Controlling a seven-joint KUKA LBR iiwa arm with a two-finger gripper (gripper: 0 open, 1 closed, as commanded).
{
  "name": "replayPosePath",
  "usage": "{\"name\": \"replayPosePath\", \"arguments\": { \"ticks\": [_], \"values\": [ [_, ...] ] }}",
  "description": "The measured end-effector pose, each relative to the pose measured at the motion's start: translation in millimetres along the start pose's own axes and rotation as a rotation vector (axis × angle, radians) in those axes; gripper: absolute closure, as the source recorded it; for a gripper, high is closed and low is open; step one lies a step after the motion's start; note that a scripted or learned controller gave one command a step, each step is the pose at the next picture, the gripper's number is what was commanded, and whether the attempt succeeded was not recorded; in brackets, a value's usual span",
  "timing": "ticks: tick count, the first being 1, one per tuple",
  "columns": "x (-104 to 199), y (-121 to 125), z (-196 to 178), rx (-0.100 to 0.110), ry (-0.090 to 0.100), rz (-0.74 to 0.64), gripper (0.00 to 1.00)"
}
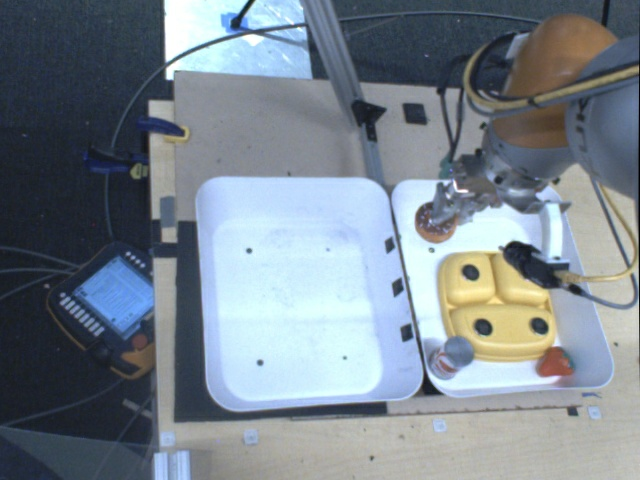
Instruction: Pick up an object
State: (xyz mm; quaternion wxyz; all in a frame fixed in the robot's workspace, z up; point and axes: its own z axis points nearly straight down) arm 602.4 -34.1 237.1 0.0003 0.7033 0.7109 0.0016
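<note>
Gripper (447, 200) is seen low in the right bin (592, 363), at its far-left corner, directly over a small brown disc (434, 228). Finger state cannot be told. Disc is judged light, stiff, possibly slippery; best taken across its rim.

Hand (441, 211) over brown obj (433, 228)

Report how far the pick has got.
Done: the arm has reached into the right bin, and its gripper is down at the small brown round thing near the bin's top left corner. In hand: nothing visibly lifted; that thing looks to sit on the bin floor. Left: a firm grip and a lift. The yellow tray, the grey-capped thing and the red piece lie untouched.
</note>
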Motion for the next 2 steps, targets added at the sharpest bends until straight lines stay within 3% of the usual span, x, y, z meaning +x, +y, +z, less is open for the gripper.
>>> {"name": "replayPosePath", "arguments": {
  "ticks": [1,2],
  "values": [
    [58.8,-12.8,-4.1,0.002,0.001,0.000,1.00],
    [117.2,-9.7,-4.5,0.000,0.001,0.000,1.00]
  ]
}}
